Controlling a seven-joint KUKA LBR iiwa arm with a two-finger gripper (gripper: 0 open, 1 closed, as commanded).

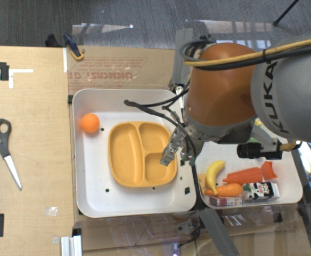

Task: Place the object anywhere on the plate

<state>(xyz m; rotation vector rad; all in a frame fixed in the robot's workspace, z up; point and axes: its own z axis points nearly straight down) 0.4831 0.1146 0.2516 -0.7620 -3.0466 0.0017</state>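
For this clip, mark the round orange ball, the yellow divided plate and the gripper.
Round orange ball (pixel 90 123): camera view, centre of the ball.
Yellow divided plate (pixel 124 152): camera view, floor of its large left compartment.
Gripper (pixel 169 158): camera view, midway between its fingertips, over the plate's right side.

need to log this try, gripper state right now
gripper: over the right edge of the yellow plate; open or shut cannot be told.

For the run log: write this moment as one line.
gripper: over plate's right rim, grip unclear | plate: left bin, yellow, divided | orange ball: left bin, off plate | banana, carrot: right bin
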